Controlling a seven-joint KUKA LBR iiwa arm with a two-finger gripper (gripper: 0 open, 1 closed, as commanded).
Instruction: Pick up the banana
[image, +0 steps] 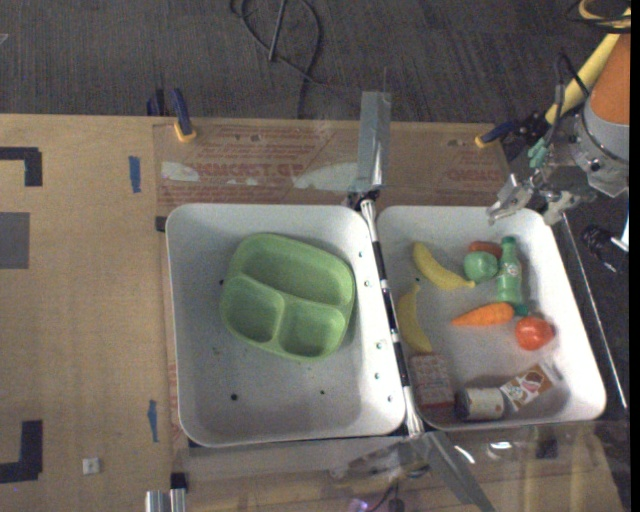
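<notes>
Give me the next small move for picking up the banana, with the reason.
Probably bring the gripper left and toward the camera until it is over the banana. The gripper sits at the right bin's far rim, apart from the fruit, while the banana lies near the bin's left wall beside a green pepper.

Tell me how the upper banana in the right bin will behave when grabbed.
The banana looks like smooth toy plastic, so probably stiff, light and somewhat slippery. Its curved shape may make it pivot or rock if pinched off-centre. It lies near the green apple, which might get nudged.
</notes>
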